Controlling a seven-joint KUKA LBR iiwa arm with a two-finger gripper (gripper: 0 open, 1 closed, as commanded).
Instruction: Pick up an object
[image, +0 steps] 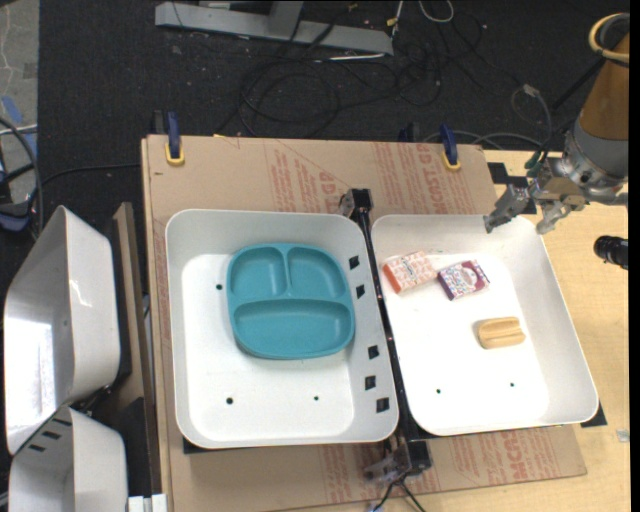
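Above the far right corner of the right bin (560, 330), the end effector (527, 213) is hovering with fingers spread and nothing between them. Near the bin's middle, a tan bread-like block (499, 332) is lying apart from two small packets (409, 271) (462, 278); it is probably light and soft, best pinched across its short sides.

bench: flat brown cardboard-covered top (300, 175) | on it, left: shallow white plastic bin (200, 400) | right: second shallow white plastic bin (560, 390), touching the first | far edge: two clamps (175, 150)
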